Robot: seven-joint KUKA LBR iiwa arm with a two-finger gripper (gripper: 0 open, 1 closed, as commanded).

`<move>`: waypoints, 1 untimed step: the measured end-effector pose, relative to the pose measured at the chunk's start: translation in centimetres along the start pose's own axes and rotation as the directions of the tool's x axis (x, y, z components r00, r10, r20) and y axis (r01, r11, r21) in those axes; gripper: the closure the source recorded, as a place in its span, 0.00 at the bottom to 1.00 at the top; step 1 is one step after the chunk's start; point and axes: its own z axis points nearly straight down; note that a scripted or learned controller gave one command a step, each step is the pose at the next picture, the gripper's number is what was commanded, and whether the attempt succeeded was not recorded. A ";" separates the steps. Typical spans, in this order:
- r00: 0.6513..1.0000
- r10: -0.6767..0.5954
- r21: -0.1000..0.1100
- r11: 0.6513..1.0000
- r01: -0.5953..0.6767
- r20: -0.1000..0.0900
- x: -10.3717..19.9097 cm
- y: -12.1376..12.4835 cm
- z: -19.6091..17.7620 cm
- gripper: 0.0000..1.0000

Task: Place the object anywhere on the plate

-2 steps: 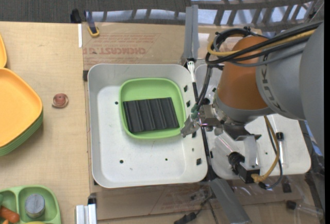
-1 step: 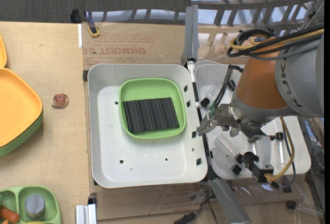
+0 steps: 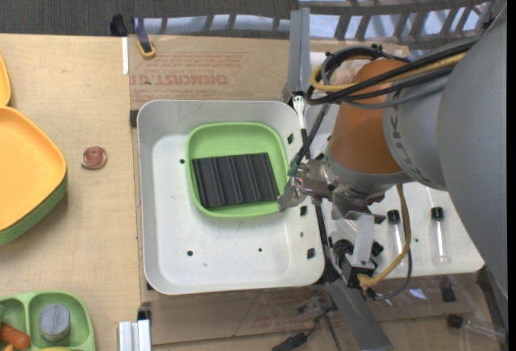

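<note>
A green plate [image 3: 239, 137] lies in the left white bin [image 3: 218, 265], towards its back. A black ribbed rectangular object [image 3: 234, 180] lies flat on the plate and covers most of its middle. My gripper [image 3: 343, 208] hangs under the orange-banded wrist, over the seam between the two bins and just right of the plate's right rim. It is apart from the black object. The wrist and arm hide the gripper's underside.
The arm covers most of the right bin [image 3: 459, 248], where two small clear tubes [image 3: 438, 227] with black caps show. Left of the bins are stacked orange plates [image 3: 24, 168], a small red disc [image 3: 94, 156] and a green compartment tray [image 3: 40, 323].
</note>
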 end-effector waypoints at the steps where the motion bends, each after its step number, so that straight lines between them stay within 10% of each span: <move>1: 0.991 0.137 -0.001 0.991 -0.137 0.000 0.1 0.1 -2.6 0.00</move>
